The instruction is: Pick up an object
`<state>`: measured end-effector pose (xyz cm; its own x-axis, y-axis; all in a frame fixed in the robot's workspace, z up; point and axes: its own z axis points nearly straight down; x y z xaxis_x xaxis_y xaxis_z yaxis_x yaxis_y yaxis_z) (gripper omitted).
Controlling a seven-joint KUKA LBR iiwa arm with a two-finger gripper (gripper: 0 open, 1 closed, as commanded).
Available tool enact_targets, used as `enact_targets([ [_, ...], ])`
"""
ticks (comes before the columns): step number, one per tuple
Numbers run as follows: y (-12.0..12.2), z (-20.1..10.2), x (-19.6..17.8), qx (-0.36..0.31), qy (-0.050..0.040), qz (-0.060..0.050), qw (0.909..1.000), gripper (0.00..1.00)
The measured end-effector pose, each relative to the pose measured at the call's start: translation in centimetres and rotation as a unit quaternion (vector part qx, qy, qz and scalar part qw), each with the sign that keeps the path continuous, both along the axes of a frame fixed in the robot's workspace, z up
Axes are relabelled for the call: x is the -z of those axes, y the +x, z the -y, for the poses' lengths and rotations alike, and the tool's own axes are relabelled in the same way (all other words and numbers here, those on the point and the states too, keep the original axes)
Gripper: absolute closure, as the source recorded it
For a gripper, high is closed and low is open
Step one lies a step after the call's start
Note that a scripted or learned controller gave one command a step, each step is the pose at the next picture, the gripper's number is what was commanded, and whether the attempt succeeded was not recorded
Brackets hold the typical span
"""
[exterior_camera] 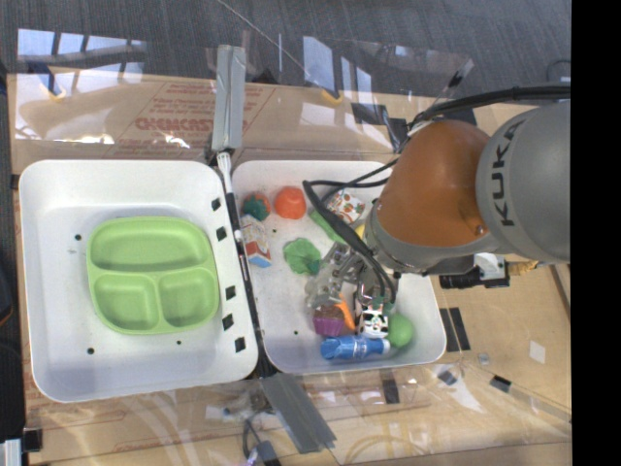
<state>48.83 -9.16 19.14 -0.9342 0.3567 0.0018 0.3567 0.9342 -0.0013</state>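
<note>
Big and orange, my arm [437,197] hangs over the right bin [427,343]. My gripper [347,282] sits low among crowded toys near the front edge, by the blue bottle [354,348]. The green tray [150,275] sits in the roomy left bin [49,357].

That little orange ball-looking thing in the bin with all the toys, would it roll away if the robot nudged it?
Probably. The orange round thing looks smooth and rounded, so a nudge would likely set it rolling. It lies near the right bin far wall, which should stop it. It looks small, so likely light.
</note>
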Motion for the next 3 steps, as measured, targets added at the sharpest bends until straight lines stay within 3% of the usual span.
enact_targets([
  [1,-1.1,0.7,3.7,-0.3,0.0009,0.0,0.954,1.0],
  [2,3.8,6.0,4.3,-0.557,-0.0003,0.003,0.8305,1.0],
  [3,3.8,6.0,4.3,-0.557,-0.0001,0.003,0.8304,0.0],
])
